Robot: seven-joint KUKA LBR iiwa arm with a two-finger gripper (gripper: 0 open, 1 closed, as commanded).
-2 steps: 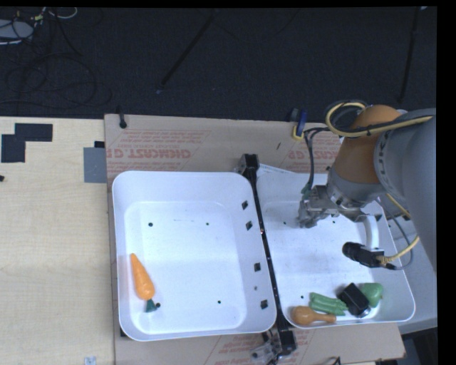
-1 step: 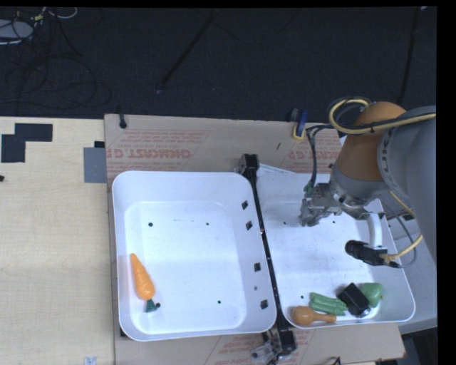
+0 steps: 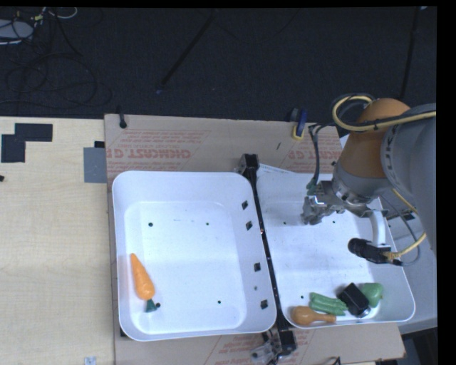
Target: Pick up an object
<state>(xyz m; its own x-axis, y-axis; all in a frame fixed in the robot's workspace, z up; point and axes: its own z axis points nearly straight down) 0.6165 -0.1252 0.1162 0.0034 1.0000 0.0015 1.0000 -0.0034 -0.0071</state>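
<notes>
Camera view: we see the tool (image 3: 313,212) low over the upper part of the right bin (image 3: 299,246), above bare white floor with nothing under it. We can't tell its state from here, too small and dark.

Candidate things sit well apart from it. In the right bin's near corner there's a cluster: a green vegetable (image 3: 326,304), a black block (image 3: 354,299) leaning on a lighter green piece (image 3: 371,291), and a tan pear-shaped item (image 3: 311,315) against the front wall. In the left bin (image 3: 185,187) a toy carrot (image 3: 142,277) lies alone near the left wall, with its small dark stalk end toward the front.

We judge this is the approach step, nothing picked yet. The next move calls for choosing a target and shifting over it before descending; the cluster is nearer but crowded, with pieces touching, so a clean grip looks harder there. The carrot is isolated but across the divider (image 3: 258,242).

Surface: both bins rest on a cardboard sheet (image 3: 192,142) atop a pale wood tabletop (image 3: 50,249). Dark floor with loose cables (image 3: 43,21) runs behind. A blue clip (image 3: 300,121) stands at the cardboard's far edge.
</notes>
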